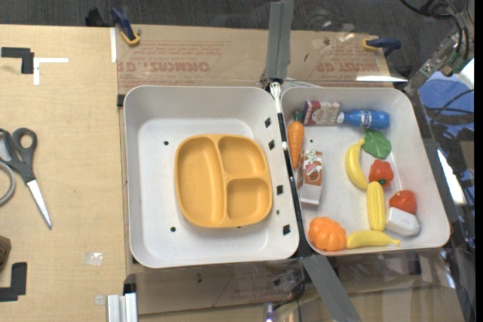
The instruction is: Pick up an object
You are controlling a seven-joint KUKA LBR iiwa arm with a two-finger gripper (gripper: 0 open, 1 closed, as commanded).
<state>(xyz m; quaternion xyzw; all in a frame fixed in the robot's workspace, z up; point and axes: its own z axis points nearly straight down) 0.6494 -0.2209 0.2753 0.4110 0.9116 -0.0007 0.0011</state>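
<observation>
In the right bin (423, 162), near to far, lie glossy plastic toy foods: a round orange fruit (327, 234), a banana (370, 239), a ribbed corn cob (375, 203), a small carton (311, 176) with unreadable print, a carrot (296, 138) and a blue bottle (366, 118). The left bin (143, 162) holds an orange three-part plate (224, 179). Red upside-down lettering on the cardboard (189, 60) beyond stays illegible. The gripper (445, 62) hangs beyond the right bin's far right corner; I cannot tell its state.
</observation>
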